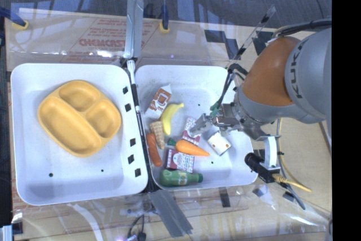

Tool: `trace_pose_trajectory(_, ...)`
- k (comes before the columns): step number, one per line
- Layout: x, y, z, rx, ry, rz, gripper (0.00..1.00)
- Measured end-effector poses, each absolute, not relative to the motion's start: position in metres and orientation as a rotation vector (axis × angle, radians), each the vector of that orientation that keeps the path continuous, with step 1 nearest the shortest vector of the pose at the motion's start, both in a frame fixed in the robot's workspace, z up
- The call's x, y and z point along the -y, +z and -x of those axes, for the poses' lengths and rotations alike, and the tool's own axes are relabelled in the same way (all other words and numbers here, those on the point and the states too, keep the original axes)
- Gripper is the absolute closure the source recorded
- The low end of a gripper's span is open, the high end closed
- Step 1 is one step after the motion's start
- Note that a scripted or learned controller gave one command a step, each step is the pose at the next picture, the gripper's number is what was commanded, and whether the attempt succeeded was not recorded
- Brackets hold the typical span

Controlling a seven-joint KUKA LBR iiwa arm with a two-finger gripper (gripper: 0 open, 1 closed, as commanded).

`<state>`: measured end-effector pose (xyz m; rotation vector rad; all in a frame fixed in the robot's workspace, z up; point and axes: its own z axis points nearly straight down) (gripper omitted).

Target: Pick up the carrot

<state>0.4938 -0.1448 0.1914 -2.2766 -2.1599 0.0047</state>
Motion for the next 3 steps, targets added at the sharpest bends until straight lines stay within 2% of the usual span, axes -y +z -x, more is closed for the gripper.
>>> trace_pose_trajectory(1,0.208,0.119,-0.484,2.420,-0.013,2.040,0.00)
trace_pose_trajectory(2,0.143,0.098,-0.483,2.442,-0.015,1.995,0.00)
trace_pose_trajectory(3,0.143,0.092,-0.519,2.717,0.000,1.581,0.00)
